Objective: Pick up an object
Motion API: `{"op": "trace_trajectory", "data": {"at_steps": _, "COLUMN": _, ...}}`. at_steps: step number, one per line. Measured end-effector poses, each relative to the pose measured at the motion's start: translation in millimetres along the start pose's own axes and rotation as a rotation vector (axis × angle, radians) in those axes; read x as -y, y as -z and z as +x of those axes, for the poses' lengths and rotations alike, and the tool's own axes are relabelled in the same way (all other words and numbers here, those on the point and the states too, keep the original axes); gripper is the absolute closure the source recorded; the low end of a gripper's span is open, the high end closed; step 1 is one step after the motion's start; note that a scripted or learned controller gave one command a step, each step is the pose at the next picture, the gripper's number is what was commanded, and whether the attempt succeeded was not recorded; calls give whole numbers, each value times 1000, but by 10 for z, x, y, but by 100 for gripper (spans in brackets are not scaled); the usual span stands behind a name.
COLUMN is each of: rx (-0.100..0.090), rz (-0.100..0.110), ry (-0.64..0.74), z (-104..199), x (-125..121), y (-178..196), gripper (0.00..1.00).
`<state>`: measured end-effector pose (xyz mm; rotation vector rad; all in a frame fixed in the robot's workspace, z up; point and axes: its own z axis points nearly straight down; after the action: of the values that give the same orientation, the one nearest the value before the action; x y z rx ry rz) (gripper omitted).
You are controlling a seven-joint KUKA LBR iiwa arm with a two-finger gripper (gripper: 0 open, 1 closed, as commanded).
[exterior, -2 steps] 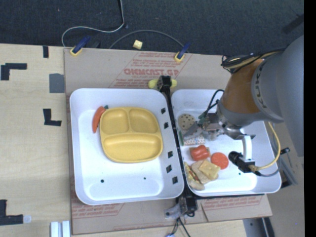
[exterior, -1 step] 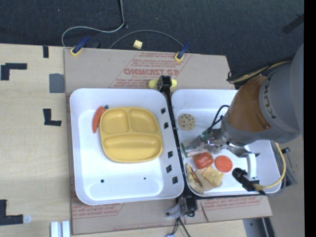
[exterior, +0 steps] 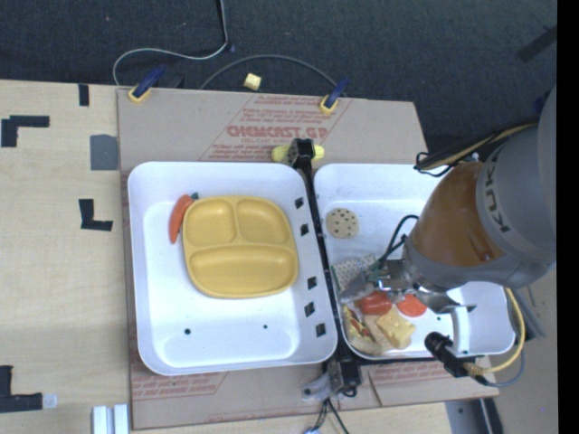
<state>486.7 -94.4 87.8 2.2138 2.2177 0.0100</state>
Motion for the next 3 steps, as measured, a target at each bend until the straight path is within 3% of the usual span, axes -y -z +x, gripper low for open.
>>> {"op": "trace_trajectory", "data": {"at_steps": 1, "rx": 4, "rz": 3, "ry": -4, "z": -666, "x": -374, "y": 747, "gripper": 0}}
{"op": "trace_trajectory", "data": {"at_steps": 2, "rx": 1, "rz": 6, "ry": -4, "z": -663, "x": -203, "y": -48, "gripper": 0}}
{"op": "trace_trajectory", "data": {"at_steps": 3, "rx": 6, "rz": 0, "ry": -1, "z": -1178, "x": -658, "y": 889, "gripper": 0}}
